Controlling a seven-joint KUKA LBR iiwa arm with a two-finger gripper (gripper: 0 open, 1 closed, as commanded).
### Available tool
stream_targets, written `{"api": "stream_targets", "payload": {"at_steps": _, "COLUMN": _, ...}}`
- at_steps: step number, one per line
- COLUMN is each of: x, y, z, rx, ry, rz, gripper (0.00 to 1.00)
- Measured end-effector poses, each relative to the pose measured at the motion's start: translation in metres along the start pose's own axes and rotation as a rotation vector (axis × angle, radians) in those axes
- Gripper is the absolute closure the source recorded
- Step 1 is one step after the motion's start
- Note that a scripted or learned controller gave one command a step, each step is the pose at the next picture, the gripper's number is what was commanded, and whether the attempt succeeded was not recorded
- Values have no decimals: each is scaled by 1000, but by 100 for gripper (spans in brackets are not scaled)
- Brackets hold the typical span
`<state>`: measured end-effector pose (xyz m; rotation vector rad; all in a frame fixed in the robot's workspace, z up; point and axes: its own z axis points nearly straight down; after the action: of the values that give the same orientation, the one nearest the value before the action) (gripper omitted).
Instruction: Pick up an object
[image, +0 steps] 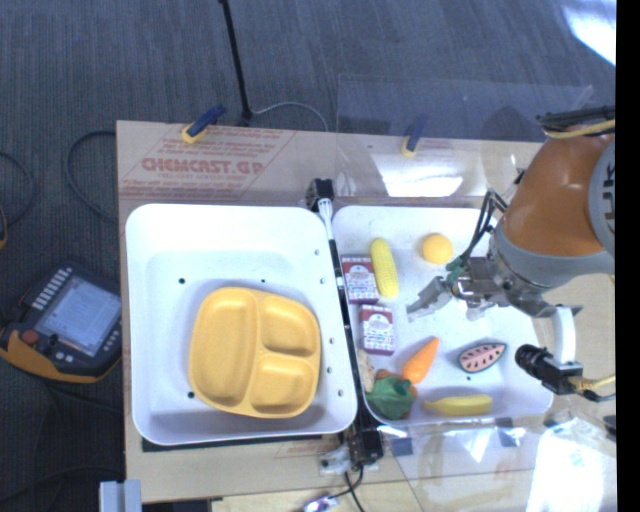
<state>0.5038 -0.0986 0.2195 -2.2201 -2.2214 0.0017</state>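
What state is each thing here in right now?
Pincer: open, holding nothing, above the right bin.
Yellow tray: lying flat in the left bin.
Corn: lying loose.
Carrot: lying loose, beside the green vegetable.
Banana: lying flat.

Lying at the left edge of the frame, a handheld control pendant (62, 320) with grey screen; trailing across dark carpet (100, 60) at upper left, black cables (85, 170).

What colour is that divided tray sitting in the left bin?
Yellow. The tray has three compartments, seen best in the overhead camera view.
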Motion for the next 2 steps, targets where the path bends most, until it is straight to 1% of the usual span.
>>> {"api": "stream_targets", "payload": {"at_steps": 1, "x": -33, "y": -4, "z": 125, "rx": -1, "ry": 0, "rz": 5, "gripper": 0}}
{"api": "stream_targets", "payload": {"at_steps": 2, "x": -33, "y": -4, "z": 115, "rx": -2, "ry": -1, "rz": 6, "gripper": 100}}
